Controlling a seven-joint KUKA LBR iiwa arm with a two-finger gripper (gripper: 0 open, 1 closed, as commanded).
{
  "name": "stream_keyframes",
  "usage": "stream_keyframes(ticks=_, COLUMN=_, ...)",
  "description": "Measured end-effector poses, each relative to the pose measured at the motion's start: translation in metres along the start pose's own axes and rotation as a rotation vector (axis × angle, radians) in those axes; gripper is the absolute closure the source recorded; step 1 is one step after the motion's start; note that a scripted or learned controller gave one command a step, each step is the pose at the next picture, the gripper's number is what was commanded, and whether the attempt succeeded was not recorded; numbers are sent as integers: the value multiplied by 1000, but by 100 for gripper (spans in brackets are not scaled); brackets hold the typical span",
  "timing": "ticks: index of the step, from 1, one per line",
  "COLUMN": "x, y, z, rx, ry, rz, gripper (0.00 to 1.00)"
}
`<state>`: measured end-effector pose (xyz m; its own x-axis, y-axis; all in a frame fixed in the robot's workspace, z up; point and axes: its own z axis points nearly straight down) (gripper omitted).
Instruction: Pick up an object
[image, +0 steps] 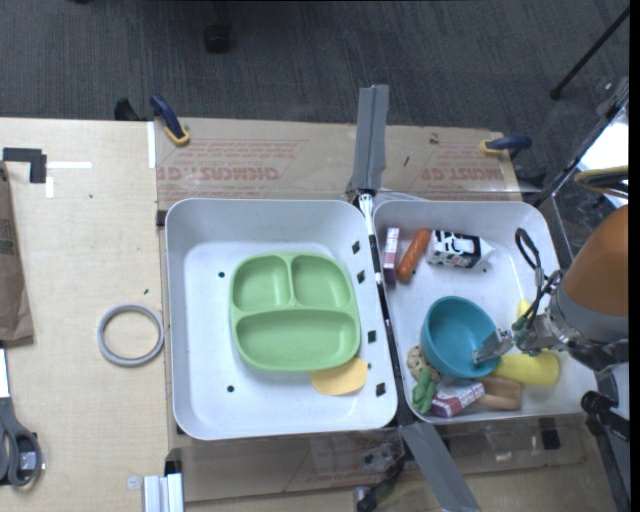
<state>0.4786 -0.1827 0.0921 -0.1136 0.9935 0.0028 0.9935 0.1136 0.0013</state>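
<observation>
My gripper (493, 350) reaches in from the right and hangs low over the right bin (470, 208), its tip at the right rim of a blue bowl (455, 335). Just to its right lies a yellow toy (532, 369). Below the bowl are a brown stick (500, 394), a pink box (457, 402) and a green piece (424, 385). An orange carrot (412, 254) and a black-and-white carton (458, 249) rest at the back of this bin. Nothing shows held in the gripper.
The left bin (190, 300) holds a green divided plate (295, 310) with a yellow disc (340, 378) at its front edge. A grey ring (131, 333) lies on the bench to the left. The orange-banded arm (600, 280) covers the right bin's right side.
</observation>
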Motion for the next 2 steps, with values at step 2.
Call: stream_keyframes(ticks=2, x=75, y=74, z=0, rx=1, ry=-3, rz=-249, gripper=0)
